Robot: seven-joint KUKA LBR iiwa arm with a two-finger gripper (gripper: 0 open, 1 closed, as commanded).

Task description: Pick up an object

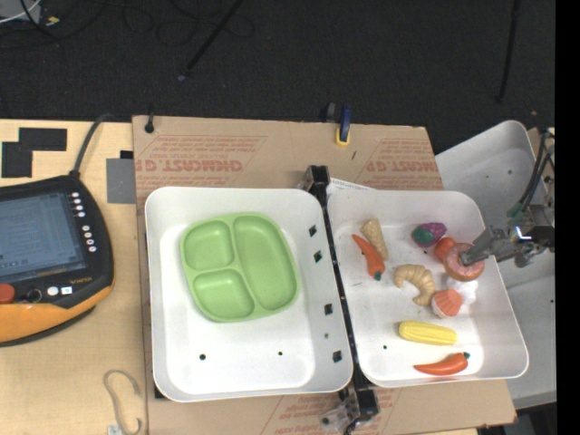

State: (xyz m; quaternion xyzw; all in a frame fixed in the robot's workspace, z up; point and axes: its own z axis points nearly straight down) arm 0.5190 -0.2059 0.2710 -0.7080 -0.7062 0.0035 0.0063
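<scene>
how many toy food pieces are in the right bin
8 in the right white bin: parsnip, carrot, purple piece, red piece by the gripper, croissant, pink piece, corn, chilli.

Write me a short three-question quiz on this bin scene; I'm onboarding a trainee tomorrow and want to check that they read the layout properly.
1. True or false: the green divided plate lies in the left bin.
2. Which item sits nearest the front edge of the right bin? A) yellow corn B) red chili pepper C) croissant
3. Fill in: the gripper reaches in over the right bin's ____ side.

Key: 1. True. 2. B. 3. right, beside a red round piece and a purple-and-green piece.
</scene>
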